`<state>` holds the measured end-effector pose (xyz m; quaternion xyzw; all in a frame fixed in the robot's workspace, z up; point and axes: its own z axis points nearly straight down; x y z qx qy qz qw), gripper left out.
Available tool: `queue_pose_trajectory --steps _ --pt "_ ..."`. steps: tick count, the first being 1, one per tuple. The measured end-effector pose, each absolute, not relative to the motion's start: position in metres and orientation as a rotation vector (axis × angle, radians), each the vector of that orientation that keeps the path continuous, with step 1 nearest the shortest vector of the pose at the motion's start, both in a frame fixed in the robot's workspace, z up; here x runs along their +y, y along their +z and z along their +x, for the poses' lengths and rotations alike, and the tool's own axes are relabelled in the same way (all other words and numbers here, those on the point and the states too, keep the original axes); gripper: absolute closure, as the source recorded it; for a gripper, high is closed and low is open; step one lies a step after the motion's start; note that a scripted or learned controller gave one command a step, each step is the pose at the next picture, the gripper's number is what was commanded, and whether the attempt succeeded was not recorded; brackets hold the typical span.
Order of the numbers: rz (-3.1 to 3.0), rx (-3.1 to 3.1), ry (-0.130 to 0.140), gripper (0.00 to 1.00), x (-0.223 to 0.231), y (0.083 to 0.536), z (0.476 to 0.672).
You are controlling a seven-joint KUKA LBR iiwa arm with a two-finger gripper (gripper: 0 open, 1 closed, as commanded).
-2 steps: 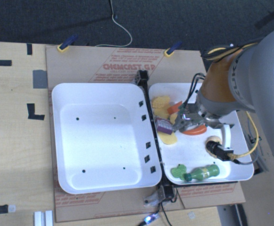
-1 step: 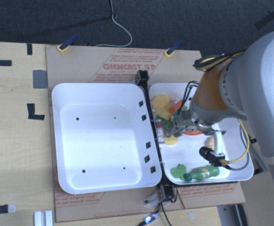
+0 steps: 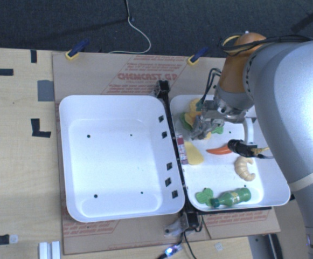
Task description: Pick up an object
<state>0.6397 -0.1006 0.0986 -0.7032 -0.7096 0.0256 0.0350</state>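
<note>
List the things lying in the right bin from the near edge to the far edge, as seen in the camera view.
Green bottle → croissant → yellow wedge → red chili pepper → the tool, over the yellow and green items at the far end.

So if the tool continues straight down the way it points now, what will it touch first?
Probably the yellow and green toy pieces at the far end of the right white bin; the tool points down just beside them, though depth is unclear.

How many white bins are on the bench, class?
2: the left bin beside the right bin, which holds the toys, with the end effector above it.
</note>
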Motion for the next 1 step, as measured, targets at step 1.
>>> queue_pose_trajectory --steps 1 --pt "-2.217 -2.214 0.005 1.00 -0.1142 0.0828 0.6114"
